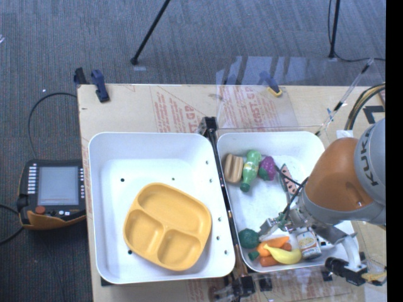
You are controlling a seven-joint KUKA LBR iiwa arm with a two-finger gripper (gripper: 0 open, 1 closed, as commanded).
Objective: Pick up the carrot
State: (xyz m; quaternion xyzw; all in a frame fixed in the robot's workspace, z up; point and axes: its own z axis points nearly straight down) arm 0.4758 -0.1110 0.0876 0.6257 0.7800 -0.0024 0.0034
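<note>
1. Orange toy carrot (274,241) is lying near the front edge of the right white bin (313,141), touching the curved yellow plastic banana (283,254).
2. Two-finger gripper (275,223) is hovering just above the carrot; cannot tell its state.
3. Yellow three-compartment plastic tray (167,226) is sitting in the left white bin (104,168).

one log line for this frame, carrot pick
task: pick carrot | gripper: over right bin, just above carrot | carrot: lying in bin beside banana | grasp: not seen
</note>
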